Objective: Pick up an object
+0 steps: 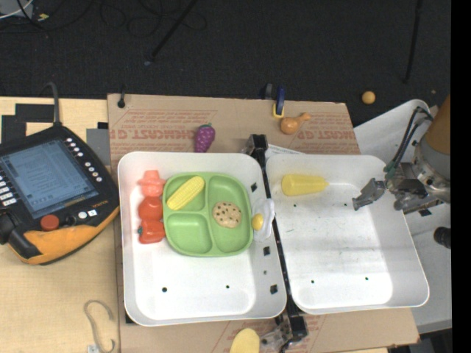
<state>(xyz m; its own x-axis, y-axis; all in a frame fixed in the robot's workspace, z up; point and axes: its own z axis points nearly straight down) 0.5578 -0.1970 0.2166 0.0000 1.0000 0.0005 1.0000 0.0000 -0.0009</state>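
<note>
Jaws (372, 192) are seen released and empty over the right bin's (353, 285) right side. The yellow wedge (302, 184) is found well apart toward the bin's upper left, its long axis laid roughly along the line of approach.

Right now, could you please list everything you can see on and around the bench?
bins: 2, white, side by side on cardboard
divided plate: 1, green, left bin
corn cob: 1, yellow, on plate
cookie: 1, tan, on plate
figures: 2, pink and red, left of plate
yellow piece: 1, at plate's right rim
wedge: 1, yellow, right bin
grapes: 1, purple, behind left bin
pear: 1, orange, behind bins
ball: 1, orange, far back
lemon: 1, yellow, front edge
pendant: 1, black-orange, left
end effector: 1, grey, over right bin
</note>
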